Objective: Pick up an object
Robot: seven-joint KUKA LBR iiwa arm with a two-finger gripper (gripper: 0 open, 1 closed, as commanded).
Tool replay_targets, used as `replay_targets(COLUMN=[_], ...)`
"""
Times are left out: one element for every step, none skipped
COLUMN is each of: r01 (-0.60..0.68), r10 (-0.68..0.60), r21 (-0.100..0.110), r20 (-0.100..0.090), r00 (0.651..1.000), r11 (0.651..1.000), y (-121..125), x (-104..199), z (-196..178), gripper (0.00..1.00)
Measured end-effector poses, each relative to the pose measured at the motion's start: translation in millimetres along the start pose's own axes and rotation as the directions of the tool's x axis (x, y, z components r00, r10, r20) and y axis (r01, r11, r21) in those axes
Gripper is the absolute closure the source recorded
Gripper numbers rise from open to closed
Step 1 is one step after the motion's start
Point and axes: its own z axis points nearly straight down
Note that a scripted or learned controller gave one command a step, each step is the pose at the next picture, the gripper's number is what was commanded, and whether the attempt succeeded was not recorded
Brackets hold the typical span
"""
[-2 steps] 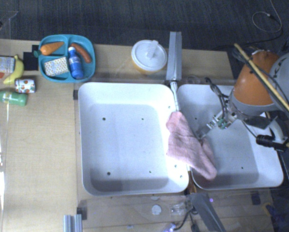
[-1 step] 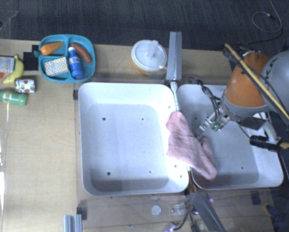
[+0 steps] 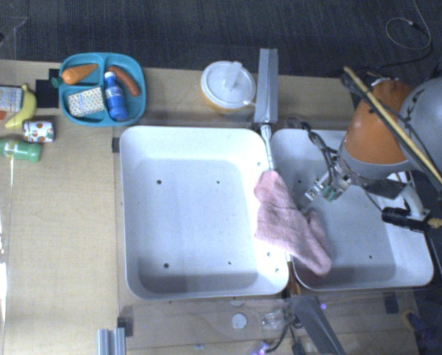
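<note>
Two bins (image 3: pixel 132 220), one pink cloth (image 3: pixel 287 220).

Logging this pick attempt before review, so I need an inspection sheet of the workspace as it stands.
Surface: wooden bench bearing a left bin and a right bin, both white.
Job's things: pink cloth draped over the divide between the bins, partly in each.
Clutter: blue divided tray of toy food, banana, small can, green bottle, lidded cup, all on the bench beyond the bins.
Grippers: gripper over the right bin, beside the cloth; jaws' state unclear.
Cables: thin wires near the wrist; a cable on the floor.
Surroundings: dark carpet.
</note>
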Motion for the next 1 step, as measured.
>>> replay_targets(r01=[0.0], r10=[0.0], r21=[0.0], r20=[0.0], r00=[1.0], r11=[1.0], y=[0.0], x=[0.0], z=[0.0], gripper=[0.0])
